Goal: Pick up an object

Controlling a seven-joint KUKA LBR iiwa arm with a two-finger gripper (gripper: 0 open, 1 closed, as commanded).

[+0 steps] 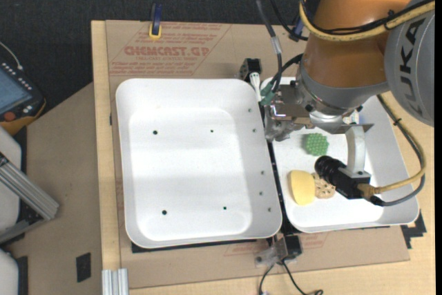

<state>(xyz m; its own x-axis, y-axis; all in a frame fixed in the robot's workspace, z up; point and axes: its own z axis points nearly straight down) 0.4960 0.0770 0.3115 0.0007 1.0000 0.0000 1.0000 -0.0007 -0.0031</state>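
My gripper (284, 119) hangs over the far left part of the right bin (387, 214), mostly hidden under the grey and orange wrist. A small green knobbly ball (316, 144) lies just to its right and nearer the front. Closer to the front of that bin rests a pale yellow rounded object (300, 187), with a tan dotted piece (322, 189) touching its right side. I see nothing held by the gripper.
The left bin (138, 114) sits beside the right one, its raised wall close to the gripper's left. Both bins stand on a cardboard sheet (173, 45). Cables and a small black clamp (250, 69) lie behind the bins.
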